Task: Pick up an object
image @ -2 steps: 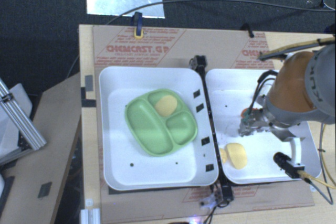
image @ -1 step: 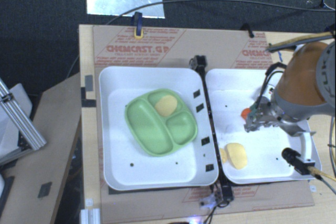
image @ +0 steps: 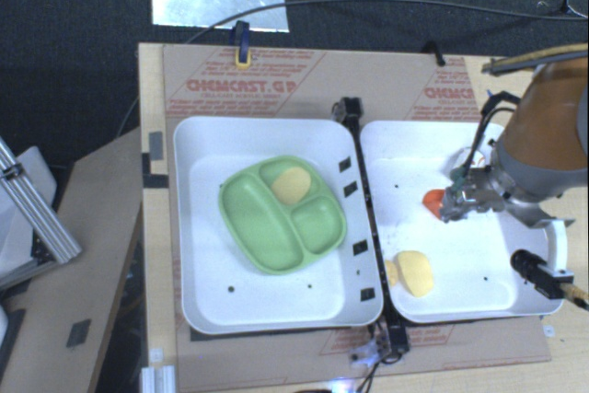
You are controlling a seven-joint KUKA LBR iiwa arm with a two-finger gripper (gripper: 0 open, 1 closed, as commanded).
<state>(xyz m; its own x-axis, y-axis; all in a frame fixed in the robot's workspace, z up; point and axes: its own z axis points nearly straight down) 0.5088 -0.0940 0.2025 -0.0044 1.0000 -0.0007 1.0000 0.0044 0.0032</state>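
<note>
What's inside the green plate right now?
One yellow piece lies in an upper compartment of the green plate. The other compartments show bare green. Nothing covers the plate.

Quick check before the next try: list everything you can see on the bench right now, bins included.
Bins: 2, white, side by side; left bin, right bin.
Tray: 1, green, divided, in left bin.
Yellow piece: 1, in the tray's upper compartment.
Yellow object: 1, right bin, near front-left corner.
Orange object: 1, right bin, at the gripper's tip.
Clamp: 1, blue and yellow, bench's far edge.
Arm: 1, grey and orange, over right bin.
Gripper: 1, beside orange object.
</note>
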